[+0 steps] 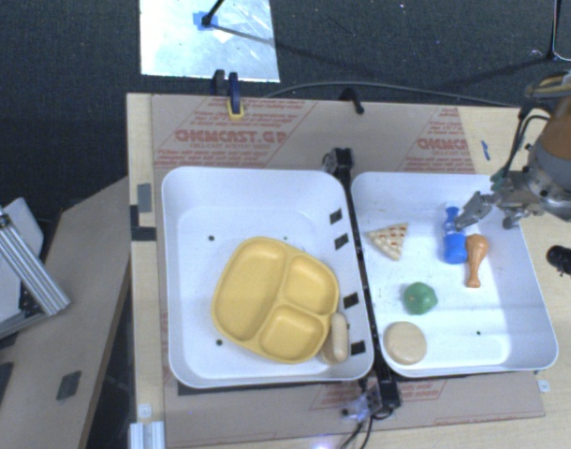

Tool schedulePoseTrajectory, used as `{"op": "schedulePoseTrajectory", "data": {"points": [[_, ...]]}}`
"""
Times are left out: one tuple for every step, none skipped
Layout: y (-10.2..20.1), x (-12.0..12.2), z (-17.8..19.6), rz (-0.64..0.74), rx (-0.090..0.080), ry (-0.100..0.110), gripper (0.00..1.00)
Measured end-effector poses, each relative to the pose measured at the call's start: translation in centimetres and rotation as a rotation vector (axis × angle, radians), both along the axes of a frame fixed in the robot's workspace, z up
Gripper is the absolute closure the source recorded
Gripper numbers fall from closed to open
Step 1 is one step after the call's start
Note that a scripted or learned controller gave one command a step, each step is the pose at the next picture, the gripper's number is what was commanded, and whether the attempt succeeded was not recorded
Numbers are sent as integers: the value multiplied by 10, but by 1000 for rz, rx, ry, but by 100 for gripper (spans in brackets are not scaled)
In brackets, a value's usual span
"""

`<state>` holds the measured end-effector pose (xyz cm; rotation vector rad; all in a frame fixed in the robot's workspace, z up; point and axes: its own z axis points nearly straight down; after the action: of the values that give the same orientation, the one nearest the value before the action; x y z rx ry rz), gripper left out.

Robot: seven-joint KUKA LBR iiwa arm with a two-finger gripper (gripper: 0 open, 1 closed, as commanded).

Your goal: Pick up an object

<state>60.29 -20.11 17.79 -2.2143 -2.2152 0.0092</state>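
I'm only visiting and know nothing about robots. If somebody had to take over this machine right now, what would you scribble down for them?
Gripper: open, holding nothing, over the right bin's upper right part.
Right bin: blue bottle and orange drumstick nearest the gripper; pizza slice, green ball, round tan cookie.
Left bin: yellow divided tray, small tan bread piece at its right edge.
Done: nothing lifted.
Left: grasp and pick up one object.

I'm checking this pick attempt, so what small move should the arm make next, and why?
Probably lower the gripper a little toward the blue bottle. The gripper hangs above the right bin near its far edge, holding nothing, and the bottle lies just below and beside it, next to the drumstick.
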Motion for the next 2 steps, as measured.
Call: {"op": "schedulePoseTrajectory", "data": {"points": [[0,3,8,3,-3,-13,0],[-3,13,-40,5,-3,-11,0]]}}
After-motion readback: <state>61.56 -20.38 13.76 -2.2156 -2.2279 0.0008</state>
